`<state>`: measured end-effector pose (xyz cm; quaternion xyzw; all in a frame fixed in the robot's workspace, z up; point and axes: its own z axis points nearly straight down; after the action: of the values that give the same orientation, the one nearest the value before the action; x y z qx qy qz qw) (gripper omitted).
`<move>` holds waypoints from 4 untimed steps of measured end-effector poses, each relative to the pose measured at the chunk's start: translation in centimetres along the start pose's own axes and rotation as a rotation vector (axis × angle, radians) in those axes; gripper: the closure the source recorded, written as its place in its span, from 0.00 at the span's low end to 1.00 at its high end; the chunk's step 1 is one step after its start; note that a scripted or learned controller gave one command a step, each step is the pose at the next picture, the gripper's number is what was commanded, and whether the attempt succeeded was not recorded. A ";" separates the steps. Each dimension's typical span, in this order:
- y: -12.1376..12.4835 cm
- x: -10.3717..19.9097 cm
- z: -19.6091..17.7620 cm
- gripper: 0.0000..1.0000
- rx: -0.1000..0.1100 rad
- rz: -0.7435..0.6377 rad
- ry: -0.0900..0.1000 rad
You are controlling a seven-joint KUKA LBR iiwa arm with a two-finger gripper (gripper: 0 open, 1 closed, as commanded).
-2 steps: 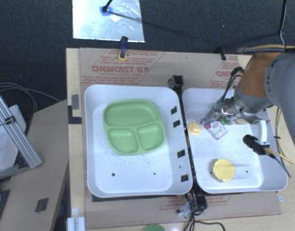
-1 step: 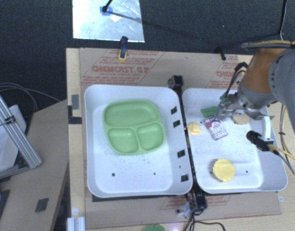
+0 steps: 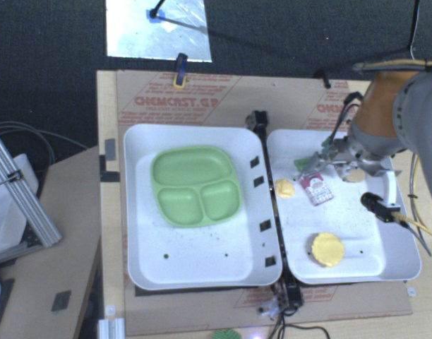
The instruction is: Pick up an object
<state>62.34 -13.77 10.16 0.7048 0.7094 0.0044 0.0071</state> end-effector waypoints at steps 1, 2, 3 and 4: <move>1.5 0.4 1.4 0.00 0.007 0.000 0.003; -2.4 0.1 1.7 0.00 0.018 0.006 0.004; -2.1 0.2 0.5 1.00 0.012 0.004 0.003; -2.1 0.2 0.6 0.00 0.012 0.004 0.003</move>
<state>60.21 -13.60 9.55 0.7062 0.7080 0.0013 0.0016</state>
